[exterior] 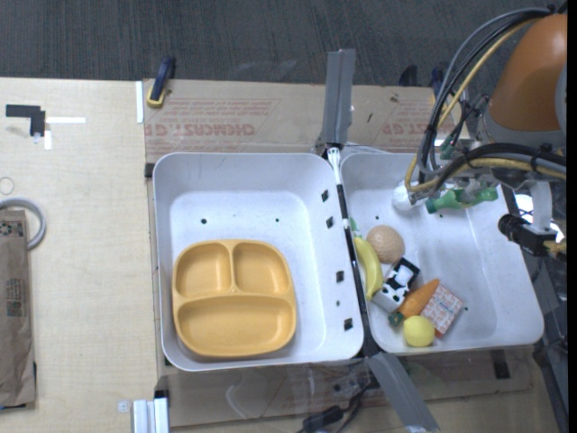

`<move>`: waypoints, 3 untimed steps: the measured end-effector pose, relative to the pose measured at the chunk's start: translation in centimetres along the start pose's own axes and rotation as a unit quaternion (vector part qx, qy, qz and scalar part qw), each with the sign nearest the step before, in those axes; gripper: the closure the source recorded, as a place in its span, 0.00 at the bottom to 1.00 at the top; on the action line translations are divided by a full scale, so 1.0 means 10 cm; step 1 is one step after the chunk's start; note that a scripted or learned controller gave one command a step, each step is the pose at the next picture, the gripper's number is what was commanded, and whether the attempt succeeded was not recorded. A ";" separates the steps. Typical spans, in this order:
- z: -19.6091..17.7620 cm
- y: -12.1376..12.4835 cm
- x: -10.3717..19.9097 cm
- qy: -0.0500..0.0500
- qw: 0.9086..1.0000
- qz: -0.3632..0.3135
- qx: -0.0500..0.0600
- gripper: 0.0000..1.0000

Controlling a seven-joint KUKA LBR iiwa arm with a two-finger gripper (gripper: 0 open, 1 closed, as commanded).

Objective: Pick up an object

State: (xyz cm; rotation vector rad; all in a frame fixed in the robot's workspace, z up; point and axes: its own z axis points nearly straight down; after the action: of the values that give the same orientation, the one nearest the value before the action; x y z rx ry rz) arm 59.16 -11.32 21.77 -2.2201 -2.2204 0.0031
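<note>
Bench (72,242) | right bin (487,269): objects crowd front-left corner, rear floor bare | hand (451,197) near rear edge, grip state cannot tell

Yellow banana (368,264), orange carrot (419,298), mustard tray (234,296), white bins (171,242).

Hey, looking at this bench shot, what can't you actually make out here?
- Gripper: the camera view shows the arm over the right bin, but cables hide whether the fingers are open or shut.
- Black-and-white object: too small to identify, partly tucked among the banana, carrot and packet.
- Brown bag: cut off by the left edge.
</note>
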 end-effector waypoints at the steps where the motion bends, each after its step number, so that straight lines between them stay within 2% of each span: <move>1: 0.56 -0.82 -0.18 0.000 0.996 -0.085 0.000 0.00; 2: 1.13 -0.63 -0.18 0.002 0.995 0.095 -0.012 0.00; 3: 1.13 -0.94 -0.21 0.001 0.982 0.190 -0.019 0.00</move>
State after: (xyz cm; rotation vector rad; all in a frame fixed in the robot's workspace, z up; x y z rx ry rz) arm 49.77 -13.47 10.49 -2.6226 -1.7724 -0.0421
